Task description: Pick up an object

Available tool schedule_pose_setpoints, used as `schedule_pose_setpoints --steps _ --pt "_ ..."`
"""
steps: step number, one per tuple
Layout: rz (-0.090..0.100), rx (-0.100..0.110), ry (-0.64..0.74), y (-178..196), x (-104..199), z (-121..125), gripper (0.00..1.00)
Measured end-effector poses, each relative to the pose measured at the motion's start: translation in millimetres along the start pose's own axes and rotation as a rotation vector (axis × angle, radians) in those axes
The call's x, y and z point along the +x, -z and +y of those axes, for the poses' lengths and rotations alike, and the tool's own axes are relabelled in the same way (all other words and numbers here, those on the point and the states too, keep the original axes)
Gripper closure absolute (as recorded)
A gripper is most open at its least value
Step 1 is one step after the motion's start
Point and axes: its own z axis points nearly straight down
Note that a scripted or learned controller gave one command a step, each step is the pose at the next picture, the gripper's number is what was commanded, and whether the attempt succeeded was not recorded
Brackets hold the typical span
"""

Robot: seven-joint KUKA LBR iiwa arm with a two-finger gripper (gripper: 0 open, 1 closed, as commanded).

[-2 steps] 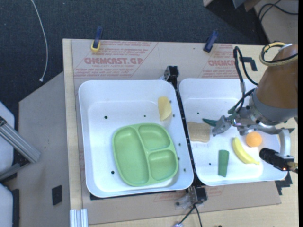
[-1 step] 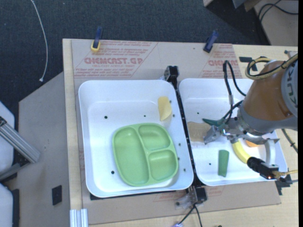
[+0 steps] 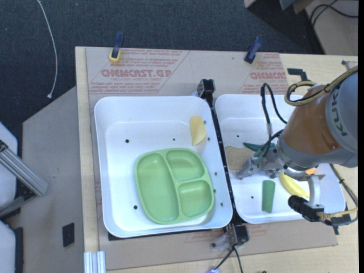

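A green divided plate (image 3: 172, 184) and a pale yellow wedge (image 3: 197, 131) were seen in the left bin (image 3: 108, 152), while in the right bin (image 3: 242, 209), beside the pincer (image 3: 256, 166) whose state could not be told, a green block (image 3: 267, 196) lay, judged light, stiff and best taken across its narrow sides.

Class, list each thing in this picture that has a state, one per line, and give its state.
Green divided plate: flat in left bin, upright.
Pale yellow piece: leaning by left bin's right wall.
Green block: lying in right bin.
Yellow banana: lying in right bin, partly under the arm.
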Motion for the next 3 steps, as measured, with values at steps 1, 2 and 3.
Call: schedule_pose_setpoints --steps 1,2,3 --pt "0.0 -0.006 0.001 12.6 0.8 1.3 1.0" --pt "-0.004 -0.01 0.003 62.3 0.0 12.2 1.0" --pt "-0.003 -0.009 0.004 123.5 5.9 15.4 1.0"
